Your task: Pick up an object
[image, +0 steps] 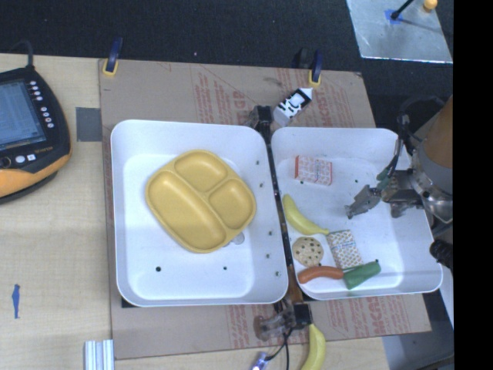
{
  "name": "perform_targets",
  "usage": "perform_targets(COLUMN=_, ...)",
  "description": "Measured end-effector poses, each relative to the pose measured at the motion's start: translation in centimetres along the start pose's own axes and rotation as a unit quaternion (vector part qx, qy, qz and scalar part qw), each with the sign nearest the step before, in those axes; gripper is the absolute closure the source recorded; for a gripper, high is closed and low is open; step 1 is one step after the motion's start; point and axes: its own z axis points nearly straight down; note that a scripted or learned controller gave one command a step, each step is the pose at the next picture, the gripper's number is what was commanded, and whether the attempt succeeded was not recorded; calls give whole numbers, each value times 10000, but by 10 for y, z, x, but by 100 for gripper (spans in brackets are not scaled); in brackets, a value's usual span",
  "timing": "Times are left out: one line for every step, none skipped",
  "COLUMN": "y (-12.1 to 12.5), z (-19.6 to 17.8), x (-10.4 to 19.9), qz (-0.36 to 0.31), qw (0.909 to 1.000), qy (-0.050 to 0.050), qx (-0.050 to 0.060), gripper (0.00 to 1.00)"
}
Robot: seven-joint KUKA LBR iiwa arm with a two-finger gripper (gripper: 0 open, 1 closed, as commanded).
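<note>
I'm looking down on a robotics lab bench, not a home or kitchen. A teach pendant (27,133) with screen and orange casing lies on the wooden benchtop (54,260). Two white bins (123,206) sit on a cardboard sheet (223,91) clamped down with blue and yellow clips (112,57). The food in the bins is toy food: a plastic banana (302,217), a carrot (319,274). The floor is dark carpet (192,14).

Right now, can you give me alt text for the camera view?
The gripper hovers over the right bin, above a banana, cookie, carrot and small packets. The left bin holds a yellow divided plate.
</note>
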Motion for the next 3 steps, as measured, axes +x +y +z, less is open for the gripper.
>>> perform_targets(y=57, z=95, x=22, qz=-10, qw=10000, qy=-6, qx=15, gripper=0)
perform_targets(y=158, z=98, x=-4, qz=3, qw=10000, qy=-5, qx=-10, gripper=0)
perform_targets(y=76, z=104, x=22, qz=2, qw=10000, qy=-7, qx=8, gripper=0)
